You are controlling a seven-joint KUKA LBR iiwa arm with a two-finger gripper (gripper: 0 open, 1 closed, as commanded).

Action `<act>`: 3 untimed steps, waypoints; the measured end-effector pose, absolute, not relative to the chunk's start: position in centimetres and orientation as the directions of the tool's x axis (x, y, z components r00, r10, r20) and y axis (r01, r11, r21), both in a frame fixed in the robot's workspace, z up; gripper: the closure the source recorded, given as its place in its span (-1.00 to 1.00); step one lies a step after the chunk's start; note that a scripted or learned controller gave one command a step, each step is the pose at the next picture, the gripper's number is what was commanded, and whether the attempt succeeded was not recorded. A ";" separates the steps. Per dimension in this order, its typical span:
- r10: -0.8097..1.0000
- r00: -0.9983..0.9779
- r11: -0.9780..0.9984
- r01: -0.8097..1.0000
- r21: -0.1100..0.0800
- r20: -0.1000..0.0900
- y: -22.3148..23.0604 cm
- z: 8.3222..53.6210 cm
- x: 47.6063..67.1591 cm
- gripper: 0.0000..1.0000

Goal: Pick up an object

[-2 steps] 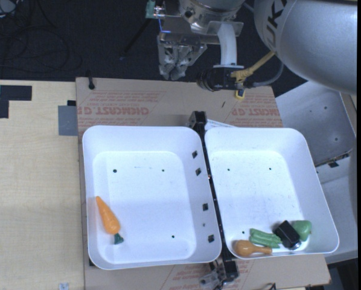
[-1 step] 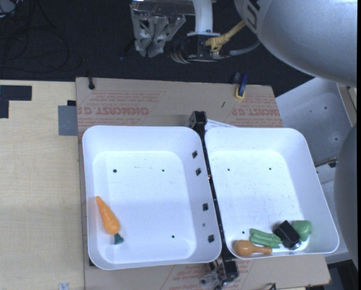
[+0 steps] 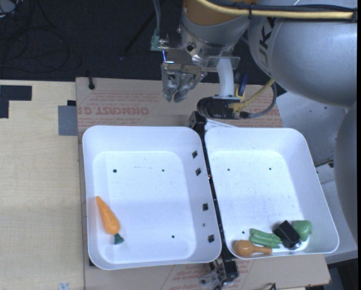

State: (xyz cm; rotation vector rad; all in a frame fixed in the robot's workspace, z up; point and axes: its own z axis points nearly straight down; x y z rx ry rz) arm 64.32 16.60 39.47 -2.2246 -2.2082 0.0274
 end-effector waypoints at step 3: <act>1.000 0.002 -0.002 1.000 0.002 0.000 17.8 47.0 57.5 1.00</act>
